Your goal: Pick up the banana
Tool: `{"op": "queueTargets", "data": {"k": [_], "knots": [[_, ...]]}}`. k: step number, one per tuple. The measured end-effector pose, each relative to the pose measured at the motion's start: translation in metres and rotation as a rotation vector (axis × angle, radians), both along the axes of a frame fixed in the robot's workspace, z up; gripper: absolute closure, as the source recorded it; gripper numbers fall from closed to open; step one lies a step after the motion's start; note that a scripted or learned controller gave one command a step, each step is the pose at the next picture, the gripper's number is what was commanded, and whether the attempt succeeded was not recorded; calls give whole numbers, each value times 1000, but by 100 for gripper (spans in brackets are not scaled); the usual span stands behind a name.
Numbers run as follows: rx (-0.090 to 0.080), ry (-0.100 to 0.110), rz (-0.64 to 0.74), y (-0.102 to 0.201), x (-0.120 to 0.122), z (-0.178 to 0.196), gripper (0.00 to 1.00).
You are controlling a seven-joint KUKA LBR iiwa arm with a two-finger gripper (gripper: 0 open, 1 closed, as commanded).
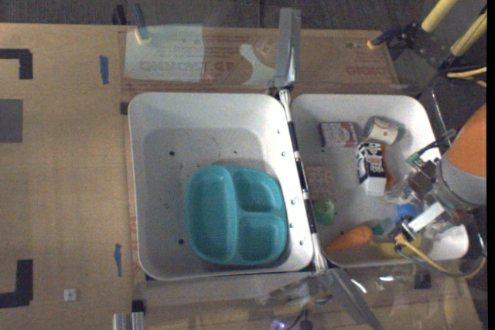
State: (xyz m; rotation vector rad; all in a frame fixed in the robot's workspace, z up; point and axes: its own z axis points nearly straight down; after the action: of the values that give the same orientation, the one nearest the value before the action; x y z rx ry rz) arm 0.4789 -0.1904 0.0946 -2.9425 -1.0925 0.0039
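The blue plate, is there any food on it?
Empty. The blue plate lies in the left bin, all three sections showing bare.

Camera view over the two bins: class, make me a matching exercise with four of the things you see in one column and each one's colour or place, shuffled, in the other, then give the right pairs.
Things:
1. divided plate
2. carrot
3. cow-print carton
4. end effector

Descriptions:
A. orange, near the right bin's front wall
B. teal, lying in the left bin
C. low over the right bin's front right part
D. black and white, mid right bin

Pairs: 1-B, 2-A, 3-D, 4-C
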Motion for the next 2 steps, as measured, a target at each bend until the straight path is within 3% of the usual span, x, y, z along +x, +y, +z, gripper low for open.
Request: {"op": "queueTargets", "data": {"k": [1, 2], "knots": [[-2, -1, -297, 10, 96, 150, 0], [-1, 3, -423, 67, 108, 44, 0]]}}
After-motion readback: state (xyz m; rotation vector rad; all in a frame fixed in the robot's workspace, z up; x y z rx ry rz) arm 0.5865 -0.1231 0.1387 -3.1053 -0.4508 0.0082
